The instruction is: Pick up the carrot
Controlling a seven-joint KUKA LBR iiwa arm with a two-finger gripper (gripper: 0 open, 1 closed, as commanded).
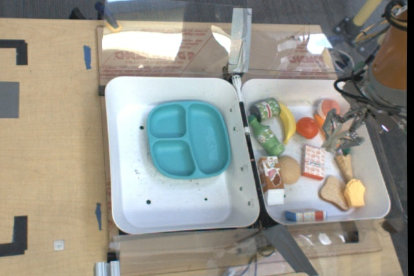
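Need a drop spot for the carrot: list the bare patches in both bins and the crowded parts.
Left bin: bare white floor rings the teal divided plate, widest along the near edge and left wall. Right bin: crowded. Banana, tomato, red box and bread pack it, with the gripper among them; small gaps only.

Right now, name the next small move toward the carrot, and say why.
Probably nudge the gripper a little toward the bin's far wall before it descends. It hangs just on the near side of the orange piece that looks like the carrot and partly covers it, with the tomato close beside. Centring first should avoid hitting the tomato.
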